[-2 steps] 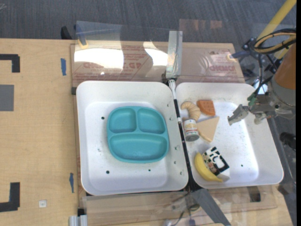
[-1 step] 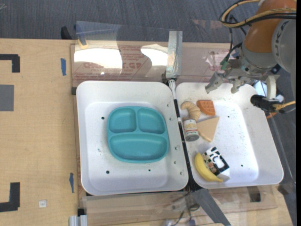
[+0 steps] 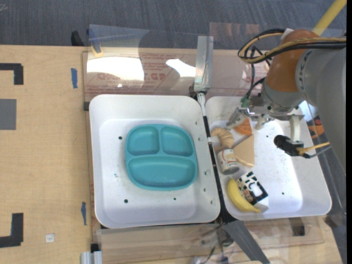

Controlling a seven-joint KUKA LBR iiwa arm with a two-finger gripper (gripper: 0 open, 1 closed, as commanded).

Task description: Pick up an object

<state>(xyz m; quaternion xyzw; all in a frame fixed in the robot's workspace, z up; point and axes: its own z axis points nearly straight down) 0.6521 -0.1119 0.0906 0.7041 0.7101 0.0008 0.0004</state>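
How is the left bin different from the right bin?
The left bin holds one teal divided plate; the right bin holds small things, such as a banana and a croissant. The arm hangs over the right bin, not the left bin. Both are white and shallow.

We see a banana (image 3: 241,198) lying curved near the right bin's (image 3: 308,197) front-left corner, a black-and-white packet (image 3: 254,188) touching it, a small can (image 3: 228,160) on its side, a croissant (image 3: 223,136) behind.
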